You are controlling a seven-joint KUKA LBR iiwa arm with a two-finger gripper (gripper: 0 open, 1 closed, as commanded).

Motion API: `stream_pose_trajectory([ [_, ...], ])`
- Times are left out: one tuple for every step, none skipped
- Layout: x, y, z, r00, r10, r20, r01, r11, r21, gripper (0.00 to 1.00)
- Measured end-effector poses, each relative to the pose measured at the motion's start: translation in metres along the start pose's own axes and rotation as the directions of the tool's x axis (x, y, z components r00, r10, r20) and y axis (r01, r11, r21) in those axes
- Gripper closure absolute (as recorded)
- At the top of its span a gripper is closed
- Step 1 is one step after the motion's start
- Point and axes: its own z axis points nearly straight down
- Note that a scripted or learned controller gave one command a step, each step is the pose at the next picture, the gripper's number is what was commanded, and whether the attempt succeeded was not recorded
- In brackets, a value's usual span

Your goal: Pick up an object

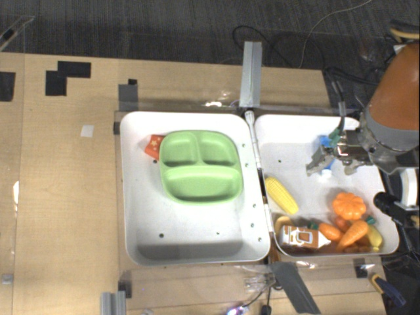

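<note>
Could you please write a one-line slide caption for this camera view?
Gripper above right bin holding toy food; green divided plate in left bin.

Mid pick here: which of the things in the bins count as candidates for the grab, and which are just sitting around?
Candidates, right bin: corn cob, pumpkin, carrots, bottle, with the gripper above.

Sitting around, left bin: green plate, red piece at its edge.

A pale wooden bench (59, 195) with black patches (67, 75) stands on dark carpet (164, 12) crossed by cables (341, 8).

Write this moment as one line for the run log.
arm: over right bin | hand: open, holds nothing | corn, pumpkin, carrots: lying in bin | green tray: left bin
</note>
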Motion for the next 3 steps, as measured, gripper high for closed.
stream_pose_trajectory([
  [0.0005, 0.0022, -0.0093, 1.0, -0.003, 0.0, 0.003, 1.0, -0.002, 1.0],
  [0.001, 0.0044, -0.0184, 1.0, -0.005, -0.001, 0.005, 1.0, -0.003, 1.0],
  [0.001, 0.0044, -0.0184, 1.0, -0.005, -0.001, 0.005, 1.0, -0.003, 0.0],
])
